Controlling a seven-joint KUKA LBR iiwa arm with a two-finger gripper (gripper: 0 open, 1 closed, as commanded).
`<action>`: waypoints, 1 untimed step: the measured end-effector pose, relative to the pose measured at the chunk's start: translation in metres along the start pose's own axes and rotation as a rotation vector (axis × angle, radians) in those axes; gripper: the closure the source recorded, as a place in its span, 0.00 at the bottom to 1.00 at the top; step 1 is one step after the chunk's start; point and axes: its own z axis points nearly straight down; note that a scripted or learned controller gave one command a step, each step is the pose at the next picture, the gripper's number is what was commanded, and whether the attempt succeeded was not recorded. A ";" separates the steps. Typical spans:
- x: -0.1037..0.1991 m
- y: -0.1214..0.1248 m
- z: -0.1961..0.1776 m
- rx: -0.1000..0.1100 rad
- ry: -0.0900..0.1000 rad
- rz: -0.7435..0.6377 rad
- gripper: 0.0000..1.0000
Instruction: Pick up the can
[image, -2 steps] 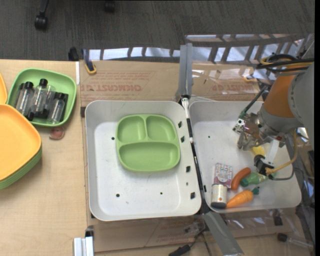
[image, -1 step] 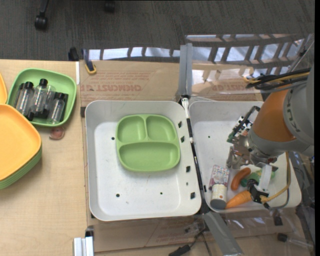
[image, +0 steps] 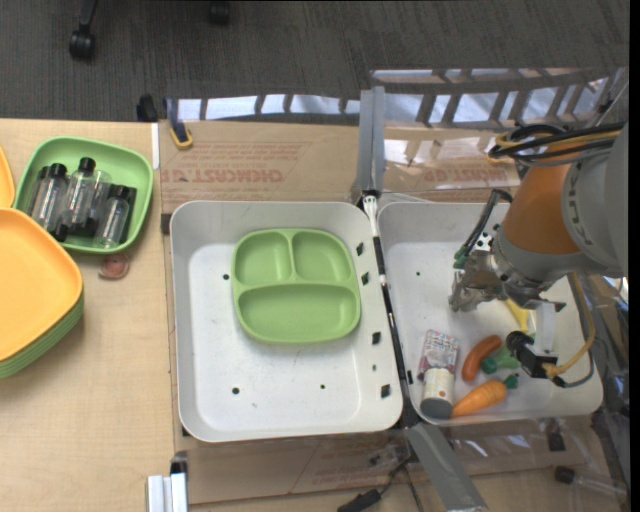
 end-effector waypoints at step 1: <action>0.004 -0.023 0.000 0.004 0.001 0.263 1.00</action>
